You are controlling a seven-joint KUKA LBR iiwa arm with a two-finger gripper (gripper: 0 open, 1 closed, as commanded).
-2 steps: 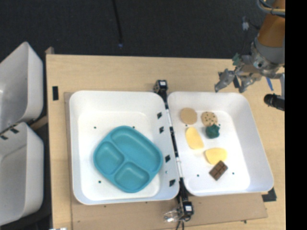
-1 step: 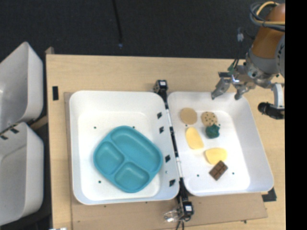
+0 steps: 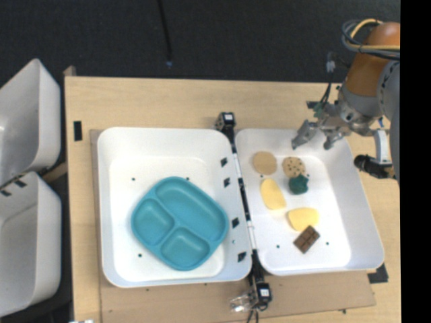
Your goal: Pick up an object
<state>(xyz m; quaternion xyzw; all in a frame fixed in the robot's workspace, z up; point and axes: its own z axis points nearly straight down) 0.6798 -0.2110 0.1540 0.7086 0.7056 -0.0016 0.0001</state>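
At upper right of the frame, the gripper (image 3: 315,138) hangs over the right bin's (image 3: 350,247) back edge, fingers spread wide and holding nothing. Below it lie a tan disc (image 3: 264,162), speckled cookie (image 3: 291,165), green piece (image 3: 298,184), two yellow pieces and a brown block (image 3: 306,239). A blue tray (image 3: 178,223) fills the left bin (image 3: 108,180).

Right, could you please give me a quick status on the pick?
End effector open over right bin's far edge, holding nothing. Food pieces lie untouched; nearest, speckled cookie and tan disc. Nothing blocking.
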